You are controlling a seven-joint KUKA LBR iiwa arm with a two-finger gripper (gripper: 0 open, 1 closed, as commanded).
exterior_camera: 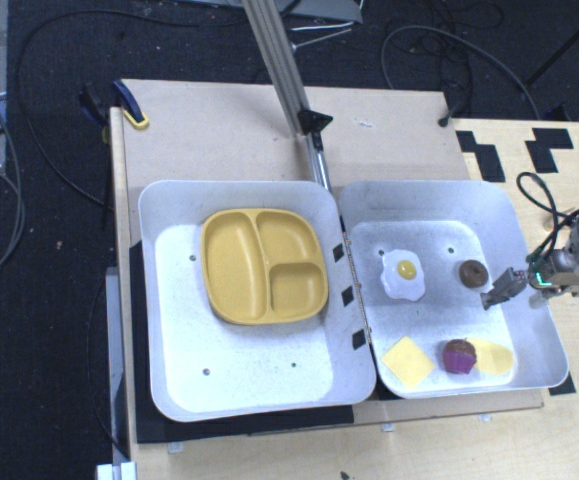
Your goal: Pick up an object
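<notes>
While we are reading upward from the bottom of the frame, we are finding a yellow cheese slice [408, 361], a purple piece [458, 356] and a paler yellow piece [496, 358] lying along the lower edge of the right bin [429, 208]. Above them a fried egg [404, 274] and a small brown piece [472, 273] are sitting near the middle of that bin. At the right edge of the frame our tool [497, 290] is hovering just beside the brown piece, carrying nothing; we cannot tell how wide it is standing. In the left bin [169, 368] a yellow divided plate [265, 266] is lying. We are judging this as the approach step, with nothing picked yet. Next we are needing to centre over the brown piece, descend, and close around it.
</notes>
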